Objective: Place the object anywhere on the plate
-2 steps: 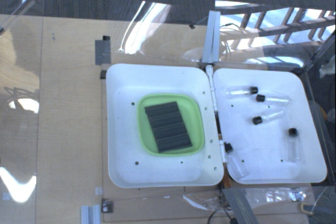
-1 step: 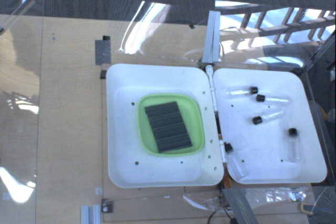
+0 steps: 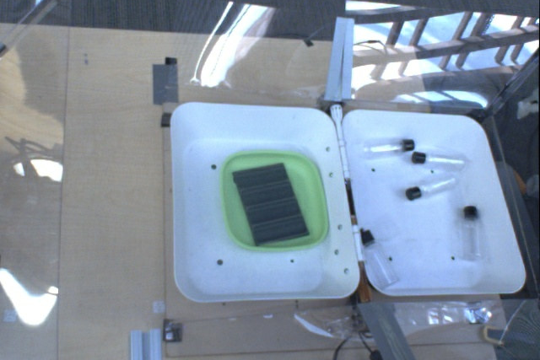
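Note:
A dark grey ribbed rectangular block lies flat on the green square plate, which sits in the left white bin. The block rests near the plate's middle, turned slightly off square. In the right white bin lie several clear vials with black caps: one near the back, one beside it, one at the centre, one to the right and one at the left wall.
The two bins meet at a ridge running front to back. A metal post stands behind the bins. The wooden bench stretches wide to the left, with glare patches on it.

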Robot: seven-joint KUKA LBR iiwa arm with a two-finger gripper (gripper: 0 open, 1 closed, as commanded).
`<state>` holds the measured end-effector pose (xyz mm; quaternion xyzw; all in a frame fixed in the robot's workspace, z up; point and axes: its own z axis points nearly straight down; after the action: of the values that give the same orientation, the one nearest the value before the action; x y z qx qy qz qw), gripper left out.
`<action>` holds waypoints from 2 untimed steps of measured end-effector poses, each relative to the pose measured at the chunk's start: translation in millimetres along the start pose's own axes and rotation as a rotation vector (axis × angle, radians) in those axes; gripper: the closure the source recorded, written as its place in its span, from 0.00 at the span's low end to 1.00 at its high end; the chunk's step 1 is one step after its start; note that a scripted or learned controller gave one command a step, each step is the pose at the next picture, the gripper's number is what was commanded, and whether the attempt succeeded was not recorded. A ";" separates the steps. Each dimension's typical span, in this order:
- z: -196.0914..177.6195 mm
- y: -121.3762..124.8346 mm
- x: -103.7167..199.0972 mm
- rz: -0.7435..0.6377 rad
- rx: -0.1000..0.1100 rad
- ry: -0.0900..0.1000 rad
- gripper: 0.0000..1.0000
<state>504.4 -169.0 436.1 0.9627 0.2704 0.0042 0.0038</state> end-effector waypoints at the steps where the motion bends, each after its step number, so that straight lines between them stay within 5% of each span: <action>1: -0.7 -33.3 29.1 0.314 0.000 0.002 0.00; 2: 101.4 -21.0 -7.9 0.342 0.007 -0.006 0.00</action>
<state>487.8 -155.7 334.4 0.9947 0.1025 0.0011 0.0003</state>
